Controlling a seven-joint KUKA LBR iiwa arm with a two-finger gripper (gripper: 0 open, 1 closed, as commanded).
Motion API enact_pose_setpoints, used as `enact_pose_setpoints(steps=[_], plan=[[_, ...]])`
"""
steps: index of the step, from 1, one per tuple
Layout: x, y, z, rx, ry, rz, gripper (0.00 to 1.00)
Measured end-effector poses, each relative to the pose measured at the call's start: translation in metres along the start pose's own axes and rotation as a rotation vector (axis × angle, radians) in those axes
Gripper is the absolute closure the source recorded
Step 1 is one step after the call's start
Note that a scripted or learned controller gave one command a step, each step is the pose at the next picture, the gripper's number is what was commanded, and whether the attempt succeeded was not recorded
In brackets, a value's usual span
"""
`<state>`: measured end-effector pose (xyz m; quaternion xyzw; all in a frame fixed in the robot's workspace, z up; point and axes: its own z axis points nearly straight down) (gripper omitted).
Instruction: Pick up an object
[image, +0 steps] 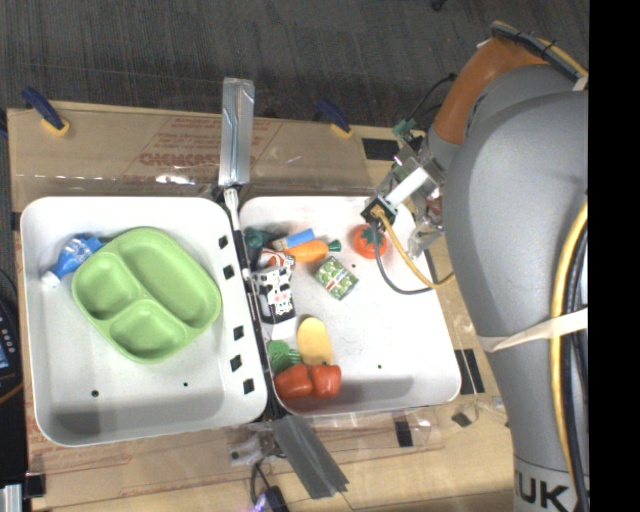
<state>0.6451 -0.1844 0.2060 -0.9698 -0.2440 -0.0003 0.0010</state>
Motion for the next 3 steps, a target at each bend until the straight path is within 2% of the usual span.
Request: enact_pose_setpoints(steps=[1, 2, 3], plan=[[-0.009, 0.016, -0.09, 0.0, -0.001, -0.235, 0.0], [0.0, -0.021, 0.047, 0.007, -0.007, -0.405, 0.0], [0.034, -0.044, 0.116, 0.004, -0.004, -0.409, 0.0]])
